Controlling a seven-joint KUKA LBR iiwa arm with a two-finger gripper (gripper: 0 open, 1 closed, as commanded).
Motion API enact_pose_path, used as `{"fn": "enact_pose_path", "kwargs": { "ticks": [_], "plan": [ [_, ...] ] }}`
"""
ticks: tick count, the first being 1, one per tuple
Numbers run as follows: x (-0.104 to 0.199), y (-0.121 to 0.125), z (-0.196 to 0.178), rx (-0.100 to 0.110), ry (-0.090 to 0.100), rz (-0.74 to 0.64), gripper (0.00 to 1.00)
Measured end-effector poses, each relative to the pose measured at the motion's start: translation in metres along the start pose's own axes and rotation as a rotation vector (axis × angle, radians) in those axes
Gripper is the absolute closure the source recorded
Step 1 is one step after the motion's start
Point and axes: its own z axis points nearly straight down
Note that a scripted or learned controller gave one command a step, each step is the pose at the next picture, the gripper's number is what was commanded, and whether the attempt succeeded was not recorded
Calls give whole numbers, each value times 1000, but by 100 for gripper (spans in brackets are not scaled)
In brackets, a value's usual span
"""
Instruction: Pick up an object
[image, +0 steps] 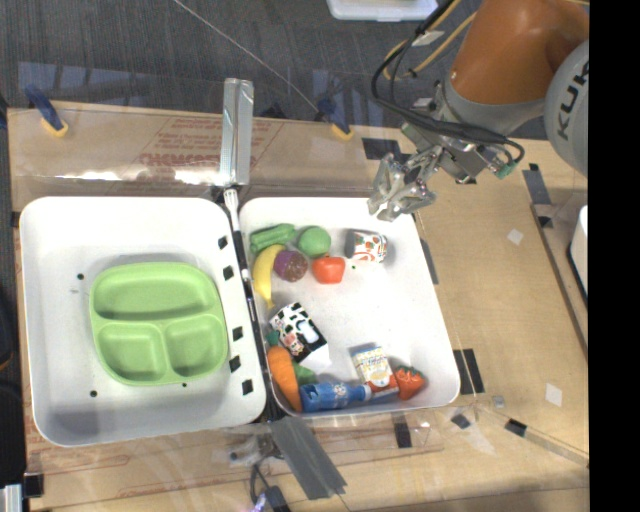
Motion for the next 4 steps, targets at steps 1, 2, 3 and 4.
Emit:
{"fn": "enact_pose_path", "kwargs": {
  "ticks": [1, 2, 3, 4],
  "plan": [
    [-2, 4, -9, 3, -2, -4, 100],
    [-3, 3, -21, 7, -6, -6, 100],
    [-5, 4, -22, 4, -3, -75, 100],
    [-6, 6, -16, 0, 0, -152, 100]
  ]
}}
